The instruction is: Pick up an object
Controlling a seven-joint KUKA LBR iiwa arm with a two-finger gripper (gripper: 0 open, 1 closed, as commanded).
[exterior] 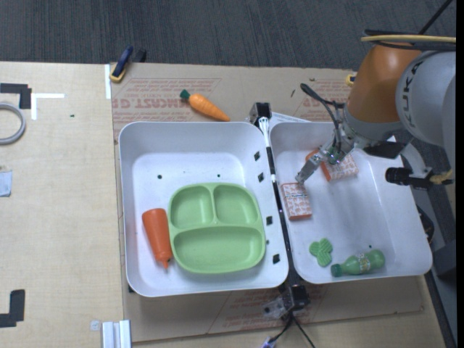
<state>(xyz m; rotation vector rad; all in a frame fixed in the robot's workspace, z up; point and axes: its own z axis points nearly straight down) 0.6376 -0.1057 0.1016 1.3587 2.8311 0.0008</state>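
The gripper [319, 164] is seen low over the right bin [395, 263], near its upper left part, with the arm [395, 85] reaching in from the right. One dark finger [307, 170] is stretched down and to the left; the other is hidden against a pinkish packet [342, 167] lying just to the right of the fingers, apparently touching them. Whether that packet is between the fingers or merely beside them cannot be told, and how far apart the fingers stand cannot be told either. Just below the visible fingertip, a little toward the left wall of the bin, a small red-and-white carton [296, 200] is lying flat, with its long axis running roughly from the fingertip away toward the near edge of the bin. These two things are judged the closest candidates, the packet on the right side of the fingers and the carton below them. Farther below the fingers, well apart, a green leafy piece [320, 249] and a green bottle [359, 264] lying on its side are found near the bin's near wall.
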